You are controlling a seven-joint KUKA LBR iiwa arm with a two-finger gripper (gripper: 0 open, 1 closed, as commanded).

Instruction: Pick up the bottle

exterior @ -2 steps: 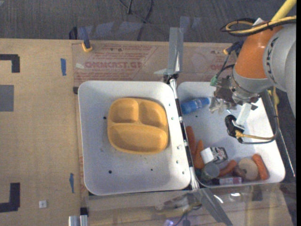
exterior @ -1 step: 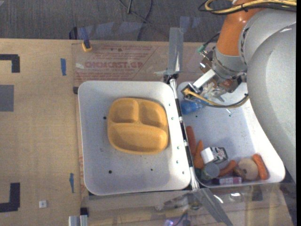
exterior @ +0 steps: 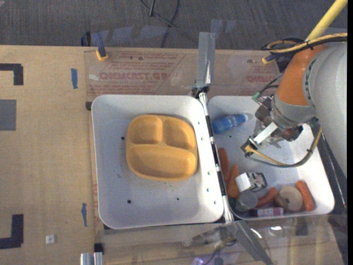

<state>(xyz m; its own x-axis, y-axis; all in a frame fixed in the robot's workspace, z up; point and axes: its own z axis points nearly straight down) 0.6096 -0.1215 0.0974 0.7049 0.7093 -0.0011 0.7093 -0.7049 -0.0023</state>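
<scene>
The bottle (exterior: 227, 122) is blue with a pale cap end. It lies on its side at the back left of the right bin (exterior: 287, 162), close to the divider between the bins. My gripper (exterior: 259, 117) hangs over the back of that bin, just right of the bottle's cap end, below the orange wrist band. From this angle the arm's own body hides how the gripper meets the bottle, so nothing can be seen held.
A yellow divided tray (exterior: 161, 147) lies in the left bin (exterior: 110, 192). Along the right bin's left and front sides lie two carrots (exterior: 223, 162), a small black-and-white box (exterior: 255, 180), a grey cylinder (exterior: 248, 199), a beige round thing (exterior: 289, 196) and another carrot (exterior: 305, 195).
</scene>
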